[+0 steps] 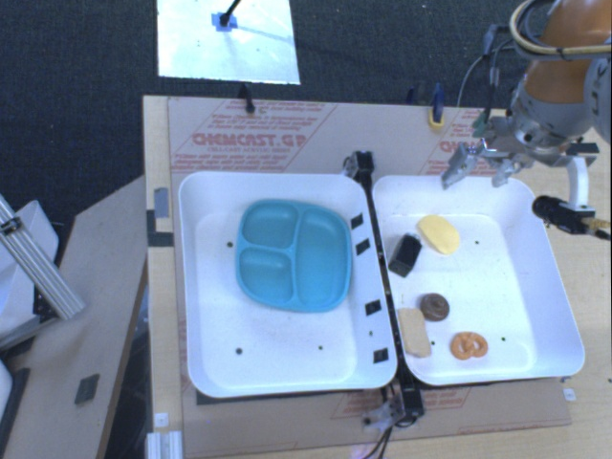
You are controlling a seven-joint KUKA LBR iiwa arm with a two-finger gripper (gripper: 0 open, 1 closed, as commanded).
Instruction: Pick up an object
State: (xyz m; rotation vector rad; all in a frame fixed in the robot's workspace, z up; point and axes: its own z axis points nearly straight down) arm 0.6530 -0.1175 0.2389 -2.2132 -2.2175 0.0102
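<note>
We log five small things in the right white bin (550,256), none of them between the fingers of the tool. A pale yellow oval piece (439,234) lies toward the bin's 12 o'clock side. Just beside it, at its 8 o'clock, sits a small black block (405,254), tilted against the left wall. Near the bin's middle rests a dark brown ring-shaped doughnut (435,306). At the doughnut's 7 o'clock lies a tan flat cracker-like slab (414,332); at its 5 o'clock, an orange pretzel-shaped piece (469,345). The last three lie near one another but apart.

The two-finger tool (481,165) hangs over the far rim of the right bin, at 1 o'clock from the yellow piece and well apart from it. Its fingers stand spread, nothing between them.

The left white bin (215,352) holds a light blue plastic divided plate (293,255), lying flat. Both bins sit on the bench (287,132).
</note>
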